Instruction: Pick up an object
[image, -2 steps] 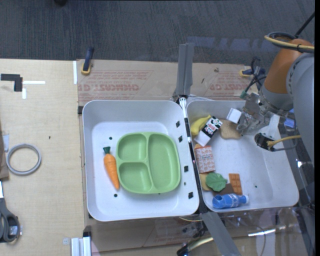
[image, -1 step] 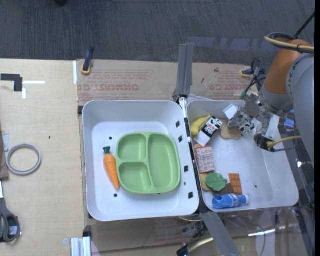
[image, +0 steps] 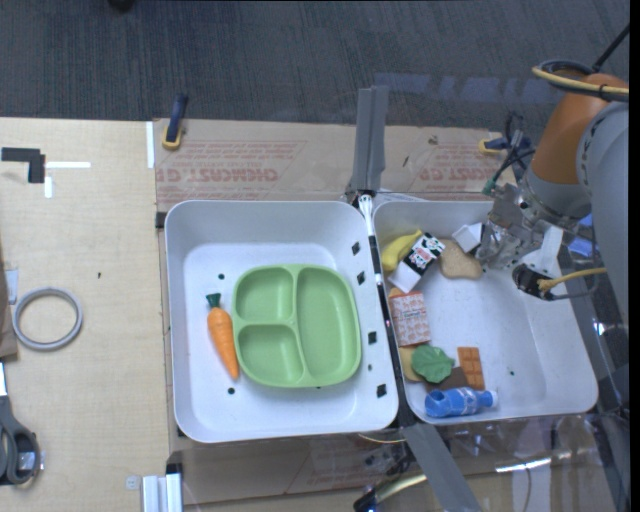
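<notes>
Beside the cookie (image: 460, 263), the gripper (image: 492, 245) hovers, finger state indiscernible; crowded neighbours such as the milk carton (image: 424, 254) risk a snagged grasp.

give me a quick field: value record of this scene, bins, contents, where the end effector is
left bin: green divided plate, toy carrot beside the plate's left edge
right bin: banana, black-and-white carton, tan cookie-like piece, pink packet, green leafy toy, orange wafer, blue bottle
end effector: over the right bin's far part, next to the tan piece
arm: reaches in from the right
outside bins: tape roll on the bench at left
</notes>
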